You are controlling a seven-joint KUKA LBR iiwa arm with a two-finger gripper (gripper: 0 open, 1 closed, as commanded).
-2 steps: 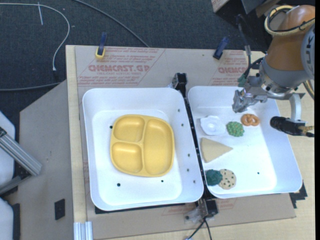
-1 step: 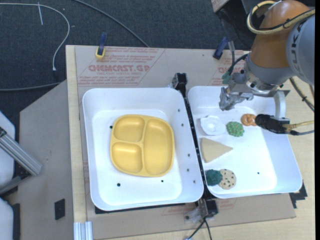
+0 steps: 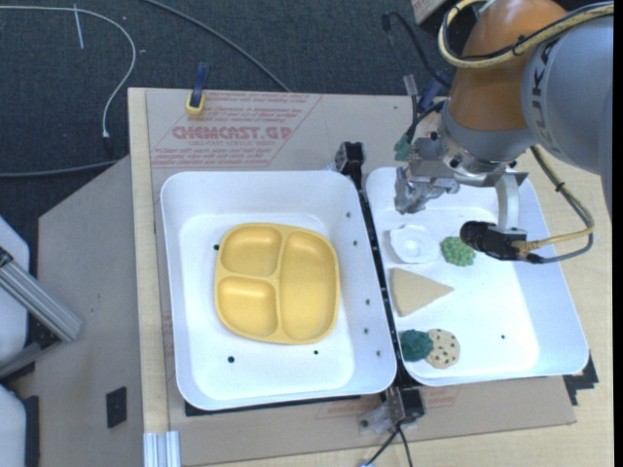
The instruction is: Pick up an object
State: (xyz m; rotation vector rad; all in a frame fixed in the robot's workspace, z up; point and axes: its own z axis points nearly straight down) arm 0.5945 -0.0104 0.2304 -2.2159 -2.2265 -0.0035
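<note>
Grey-and-orange arm [image 3: 506, 76] hangs over right bin [image 3: 545, 329] | gripper [image 3: 417, 195] low at far-left corner, grip state not discernible | nothing seen lifted | small white cup [image 3: 410, 244], green piece [image 3: 457, 252], tan wedge [image 3: 417, 291], cookie [image 3: 442, 347] lie in bin | pick pending

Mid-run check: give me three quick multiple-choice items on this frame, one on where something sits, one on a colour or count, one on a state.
1. Where is the yellow divided plate?
A. left bin
B. right bin
C. on the cardboard outside the bins

2. How many compartments does the plate have?
A. two
B. three
C. five

3. What lies in the plate's compartments?
A. the cookie
B. the cheese wedge
C. nothing

Answers:
1. A, it lies flat in the left bin.
2. B, one long section and two smaller ones.
3. C, the cheese wedge, cookie and green piece all lie in the right bin, where the gripper hovers at the far end.
</note>
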